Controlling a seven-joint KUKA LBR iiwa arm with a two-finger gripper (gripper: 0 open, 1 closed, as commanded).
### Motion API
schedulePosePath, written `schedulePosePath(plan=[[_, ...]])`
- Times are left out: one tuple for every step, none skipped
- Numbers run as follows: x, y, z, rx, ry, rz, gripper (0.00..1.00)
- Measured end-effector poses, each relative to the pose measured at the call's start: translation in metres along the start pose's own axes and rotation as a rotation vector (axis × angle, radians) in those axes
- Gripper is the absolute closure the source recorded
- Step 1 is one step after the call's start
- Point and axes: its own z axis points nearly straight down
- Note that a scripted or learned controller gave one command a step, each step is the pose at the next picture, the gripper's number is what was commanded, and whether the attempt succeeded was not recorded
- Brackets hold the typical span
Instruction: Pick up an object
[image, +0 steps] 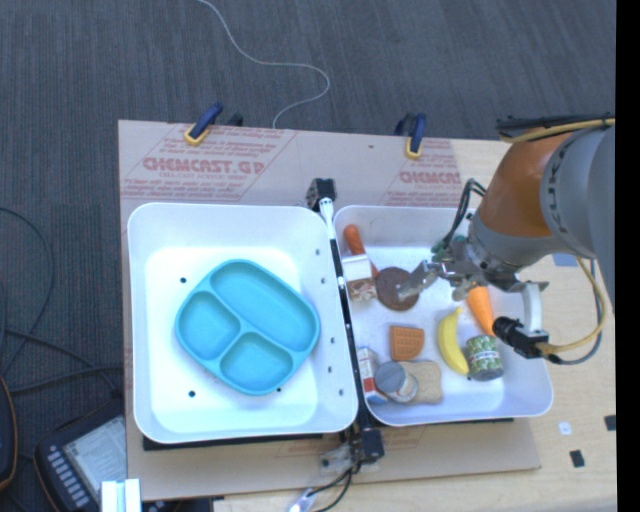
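**A:** In the camera view, where is the arm (545, 200) working?

**B:** It is reaching in from the right and hanging over the right bin (520, 405). The gripper (412, 290) is sitting low by a brown round object (392, 283) near the bin's left wall. Whether the claw is released or clenched cannot be told from this slant; nothing is visibly caught in it.

**A:** So which thing is it going for?

**B:** Probably that brown piece, judging by how close the tip is lying to it. The rest is crowding around: an orange sausage-like piece (353, 240) up in the corner, a waffle-coloured square (406, 343) just below, a banana (452, 343) and a carrot (480, 308) to the right, a green-speckled item (485, 357) beside them, and a tan slab (425, 381) touching a small can (392, 381) at the bottom.

**A:** And the left bin (150, 300)?

**B:** It is holding a blue divided plate (247, 325), well apart from the action.

**A:** What is worrying you?

**B:** The brown object is lying close to the divider wall, so a finger may be striking the wall or sliding off a rounded surface. A close could also be nudging it aside, leaving the claw coming up with nothing.
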Motion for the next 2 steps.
schedulePosePath(plan=[[-0.0005,0.0009,-0.0111,-0.004,-0.002,0.000,1.00],[-0.0003,0.0007,-0.0105,-0.003,-0.001,0.000,0.00]])
